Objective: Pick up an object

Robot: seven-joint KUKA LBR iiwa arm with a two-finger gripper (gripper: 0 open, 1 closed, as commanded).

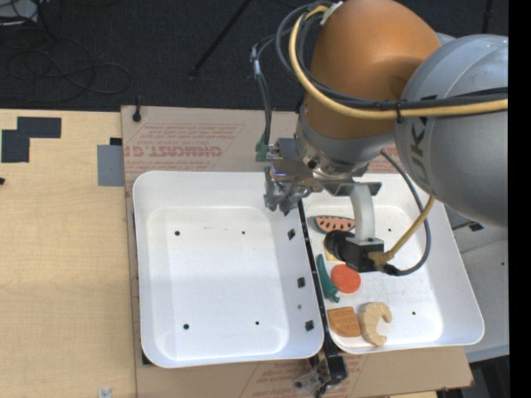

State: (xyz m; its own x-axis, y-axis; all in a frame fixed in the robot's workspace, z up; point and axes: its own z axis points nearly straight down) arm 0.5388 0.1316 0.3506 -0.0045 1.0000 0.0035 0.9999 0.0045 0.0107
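Note:
My gripper [280,199] hangs over the rim shared by the two bins, at the upper left corner of the right bin [452,305]. Nothing shows between its tips. Just right of it lies a watermelon slice [333,222]. Lower in the same bin are a red round piece [347,280], with a green piece [325,279] against its left side. At the bin's front lie an orange-brown block [343,322] and a tan curved piece [376,322]. The big orange and grey wrist hides the back of the right bin.
The left bin [149,222] stands beside the right one, and the two rims meet under the gripper. Both rest on a cardboard sheet [199,143] on the wooden bench, which has free room to the left.

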